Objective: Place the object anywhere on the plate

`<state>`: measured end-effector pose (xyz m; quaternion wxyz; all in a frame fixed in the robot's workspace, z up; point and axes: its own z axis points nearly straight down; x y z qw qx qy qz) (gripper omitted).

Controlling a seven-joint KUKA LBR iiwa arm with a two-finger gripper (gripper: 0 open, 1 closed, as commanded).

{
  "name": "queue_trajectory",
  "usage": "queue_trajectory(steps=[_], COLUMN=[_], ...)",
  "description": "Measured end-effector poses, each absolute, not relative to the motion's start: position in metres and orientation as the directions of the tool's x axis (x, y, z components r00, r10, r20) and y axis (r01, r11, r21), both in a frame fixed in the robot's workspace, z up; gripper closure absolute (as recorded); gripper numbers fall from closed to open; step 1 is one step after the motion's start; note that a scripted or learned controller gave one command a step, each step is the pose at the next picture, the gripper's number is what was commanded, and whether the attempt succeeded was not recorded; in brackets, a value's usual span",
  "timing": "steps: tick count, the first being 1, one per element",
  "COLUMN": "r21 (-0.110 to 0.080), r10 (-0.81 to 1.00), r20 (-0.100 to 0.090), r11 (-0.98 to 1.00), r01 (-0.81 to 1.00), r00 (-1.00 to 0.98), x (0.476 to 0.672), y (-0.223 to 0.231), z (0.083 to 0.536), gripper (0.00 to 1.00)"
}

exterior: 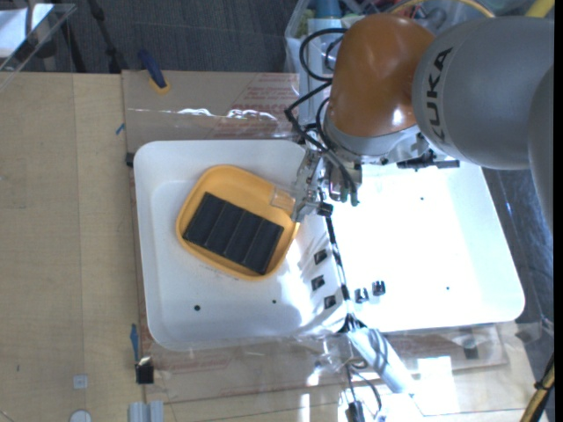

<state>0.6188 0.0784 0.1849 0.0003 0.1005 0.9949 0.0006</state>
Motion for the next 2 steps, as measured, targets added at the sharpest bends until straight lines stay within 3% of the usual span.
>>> queue_trajectory(steps=[1, 2], r21=[0.003, 0.003], r10=[0.053, 0.053], r20=[-0.006, -0.006], r11=[0.999, 0.999], r01=[0.053, 0.053], r00=[-0.999, -0.999], x=[0.6314, 0.6315], y=[0.1059, 0.1057], z=[0.1874, 0.1876], gripper=[1.00, 0.00])
